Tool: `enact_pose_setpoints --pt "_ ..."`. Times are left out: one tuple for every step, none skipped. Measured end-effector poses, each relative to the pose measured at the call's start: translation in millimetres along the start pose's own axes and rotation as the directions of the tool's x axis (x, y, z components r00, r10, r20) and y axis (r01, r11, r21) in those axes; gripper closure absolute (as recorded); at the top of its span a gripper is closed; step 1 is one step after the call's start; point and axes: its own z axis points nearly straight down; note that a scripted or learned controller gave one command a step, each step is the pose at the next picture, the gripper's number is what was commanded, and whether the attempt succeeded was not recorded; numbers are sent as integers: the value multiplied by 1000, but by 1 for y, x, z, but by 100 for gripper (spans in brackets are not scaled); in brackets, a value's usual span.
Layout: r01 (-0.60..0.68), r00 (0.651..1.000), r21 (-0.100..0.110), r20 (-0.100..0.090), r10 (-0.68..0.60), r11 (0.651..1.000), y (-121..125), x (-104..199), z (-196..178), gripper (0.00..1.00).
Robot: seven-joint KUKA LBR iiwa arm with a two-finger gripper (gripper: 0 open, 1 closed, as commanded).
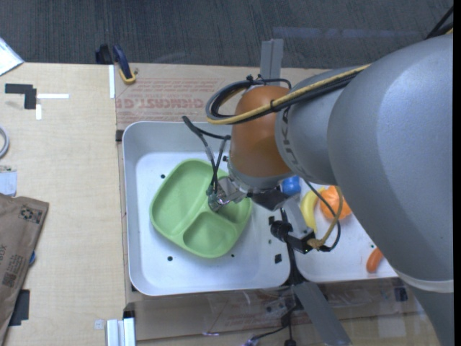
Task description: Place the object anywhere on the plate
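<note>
Two shallow white bins sit side by side on the tabletop (65,157); the left bin (137,207) holds a light green divided plate (191,207), which lies flat and a little askew, with one large compartment toward the left and a smaller one at its lower right; the right bin (346,262) is mostly covered by the bulk of the grey arm (374,143), whose orange band (256,132) shows just above the wrist; black and yellow cables (238,103) loop over that band. The tool (218,199) hangs over the plate's right side, close to the ridge between the compartments; it is small and shadowed from where I stand, so I cannot tell how it is set or whether it has anything in it. Beside the wrist, over the near edge of the right bin, peek several small things: a blue object (290,187), a yellow banana-like piece (308,209), an orange rounded piece (330,202), and farther toward the lower right another small orange item (373,260); which of them is the object to be moved I cannot say, and none of them lies on the plate. At the far left a brown paper bag (18,244) rests on the tabletop.
</note>
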Motion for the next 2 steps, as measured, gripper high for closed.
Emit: enact_pose_setpoints --pt "206 979 10 -9 -206 978 38 -87 -95 100" --pt "-97 995 13 -5 97 995 20 -178 -94 100"
